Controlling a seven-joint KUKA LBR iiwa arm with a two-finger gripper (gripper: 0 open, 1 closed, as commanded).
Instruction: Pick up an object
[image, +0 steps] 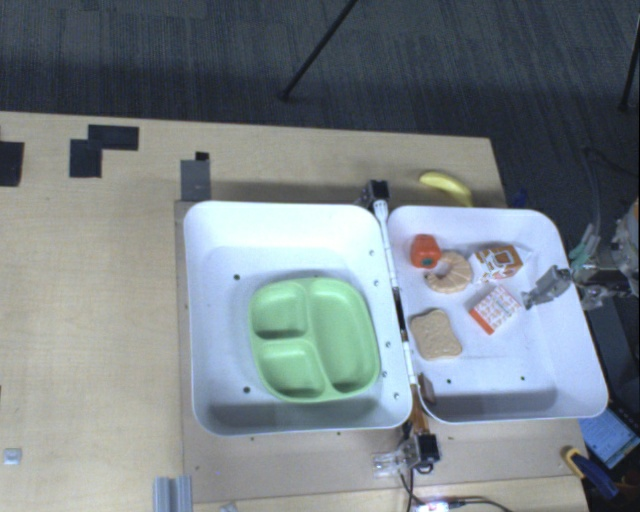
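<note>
**Gripper at the right bin's edge, nothing picked yet**

I count two shallow white plastic bins. The left bin (205, 300) lies well away from the gripper and holds one light green plastic tray with three compartments (314, 336). The right bin (560, 385) is directly beside and under the gripper.

The metal two-finger gripper (553, 283) is at the right rim of this bin. I cannot tell if it is spread or pressed together, and I see no object in it. In my judgement, the approach step is in hand and the grasp is not yet made.

Five small objects lie to the gripper's left. The nearest is one flat orange-and-white packet (495, 308), just beside it. Near are one orange-and-white carton (498, 262) and one tan slice of bread (436, 333). Further are one round beige disc (449, 272) and one small orange-red block (424, 250).

The next move, I think, calls for going down over the packet.
</note>
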